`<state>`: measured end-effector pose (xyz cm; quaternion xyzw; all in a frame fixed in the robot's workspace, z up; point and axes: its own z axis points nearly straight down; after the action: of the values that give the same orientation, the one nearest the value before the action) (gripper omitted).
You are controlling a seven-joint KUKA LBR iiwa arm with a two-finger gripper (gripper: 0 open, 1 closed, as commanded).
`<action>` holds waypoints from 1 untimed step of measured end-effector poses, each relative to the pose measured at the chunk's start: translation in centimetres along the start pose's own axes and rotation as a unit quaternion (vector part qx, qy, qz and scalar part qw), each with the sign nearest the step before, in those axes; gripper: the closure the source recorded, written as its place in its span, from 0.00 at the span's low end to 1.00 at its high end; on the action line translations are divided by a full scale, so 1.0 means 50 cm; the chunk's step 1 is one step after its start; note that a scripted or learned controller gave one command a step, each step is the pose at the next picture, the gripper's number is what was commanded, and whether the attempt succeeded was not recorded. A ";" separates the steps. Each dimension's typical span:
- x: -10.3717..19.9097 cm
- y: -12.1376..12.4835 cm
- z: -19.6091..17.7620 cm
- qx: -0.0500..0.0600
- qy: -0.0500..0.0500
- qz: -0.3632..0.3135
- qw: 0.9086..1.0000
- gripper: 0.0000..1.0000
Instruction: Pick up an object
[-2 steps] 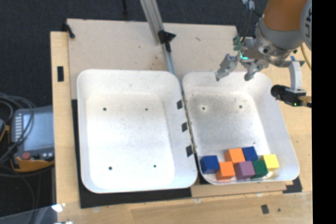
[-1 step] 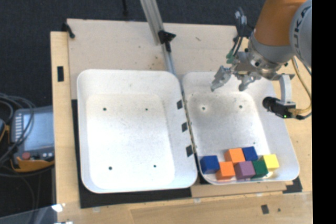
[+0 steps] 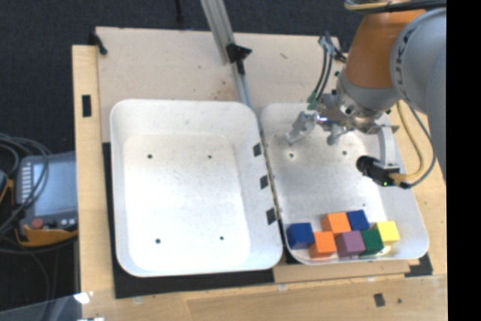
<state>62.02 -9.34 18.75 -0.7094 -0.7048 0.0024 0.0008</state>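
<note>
A: Where are the things to pick up?

B: The blocks sit bunched in the near corner of the right bin [image 3: 301, 177]: a blue block [image 3: 300, 234] toward the divide between the bins, an orange block [image 3: 324, 243] touching it, a purple block [image 3: 350, 243], a green block [image 3: 372, 239] and a yellow block [image 3: 388, 231] out by the bin's right rim. A second orange block [image 3: 337, 222] and a second blue block [image 3: 358, 219] lie just behind that row.

A: And the hand?

B: The hand [image 3: 316, 130] hangs over the far end of that same bin, well apart from the blocks, fingers spread wide, nothing between them.

A: The other bin?

B: The left bin [image 3: 188, 184] lies beside it on the counter [image 3: 150, 56].
</note>
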 end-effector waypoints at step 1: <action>-0.008 -0.005 0.126 0.000 0.000 -0.001 1.000 0.00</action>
<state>61.71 -9.73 12.46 -0.7083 -0.7059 0.0028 0.0011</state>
